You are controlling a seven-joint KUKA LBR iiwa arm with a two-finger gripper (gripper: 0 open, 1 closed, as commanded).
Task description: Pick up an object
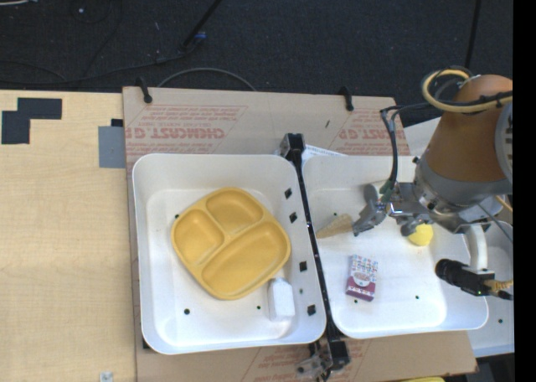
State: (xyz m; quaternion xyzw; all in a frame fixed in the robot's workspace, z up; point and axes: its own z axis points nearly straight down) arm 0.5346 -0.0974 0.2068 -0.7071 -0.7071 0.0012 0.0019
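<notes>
Objects lying ungrasped: card packet (pixel 363 277), yellow ball (pixel 420 234); gripper (pixel 378 209) hovering in right bin (pixel 402 322), finger state unreadable; pick pending.

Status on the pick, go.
Pincer low in the right white bin, grip state unclear. Tan wedge-shaped piece just beside it, small printed red-and-white packet and yellow ball close by. Nothing visibly lifted.

Both bins (pixel 159 204) smooth glossy white plastic. Divided tray (pixel 230 242) matt yellow plastic. Bench (pixel 59 229) pale wood grain at 9 o'clock; printed cardboard (pixel 218 125) at 12 o'clock.
</notes>
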